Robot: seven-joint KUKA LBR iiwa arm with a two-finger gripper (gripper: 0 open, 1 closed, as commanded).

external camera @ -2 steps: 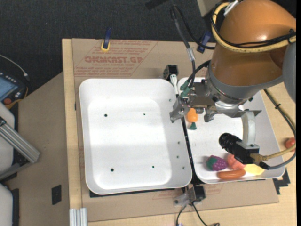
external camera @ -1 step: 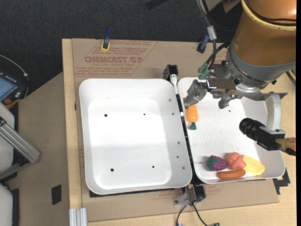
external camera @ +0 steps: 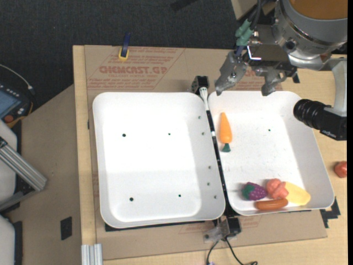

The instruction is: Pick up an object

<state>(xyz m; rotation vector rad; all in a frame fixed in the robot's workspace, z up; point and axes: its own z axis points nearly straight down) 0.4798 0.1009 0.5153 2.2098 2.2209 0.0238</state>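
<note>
My gripper [external camera: 247, 84] hangs open above the far edge of the right bin [external camera: 276, 148], its two fingers spread wide with nothing between them. An orange toy carrot [external camera: 225, 128] with a green top lies along the right bin's left side, just below and left of the gripper. At the near end of the same bin sit a purple bunch of grapes [external camera: 253, 191], a pink-orange fruit [external camera: 277, 188], a yellow piece [external camera: 298, 194] and a red-orange sausage [external camera: 271, 205], all close together.
The left bin [external camera: 110, 148] lies beside the right one, with a black clip rail between them. A black cylinder [external camera: 309, 112] juts over the right bin's right rim. A small orange object [external camera: 341, 169] lies outside the bin at the right.
</note>
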